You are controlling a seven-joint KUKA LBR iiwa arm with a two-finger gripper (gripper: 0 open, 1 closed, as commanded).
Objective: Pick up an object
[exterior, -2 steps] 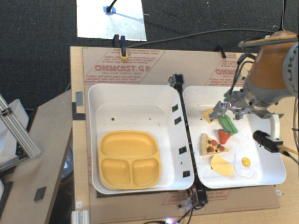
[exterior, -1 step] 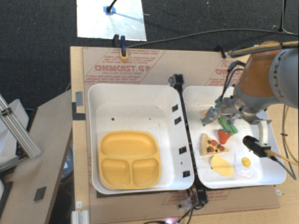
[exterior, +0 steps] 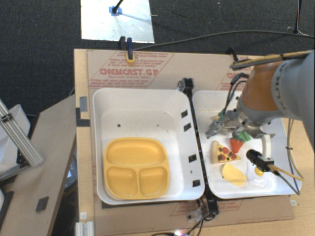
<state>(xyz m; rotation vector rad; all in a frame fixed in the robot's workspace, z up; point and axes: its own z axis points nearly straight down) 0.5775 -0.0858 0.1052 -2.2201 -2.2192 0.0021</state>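
Observation:
My gripper (exterior: 222,127) hangs low over the back of the right bin (exterior: 206,102), under the grey arm with its orange band. Just in front of it lie a toy pizza slice (exterior: 222,153) and a red toy vegetable with a green top (exterior: 237,144). A yellow rounded piece (exterior: 234,174) rests near the bin's front wall, with a pale clear item (exterior: 257,180) beside it. Nothing can be seen held in the gripper.
The left bin (exterior: 142,102) holds a yellow divided tray (exterior: 138,167) in its front half. A black divider with clips (exterior: 193,132) runs between the two bins. Both stand on a cardboard sheet (exterior: 147,68).

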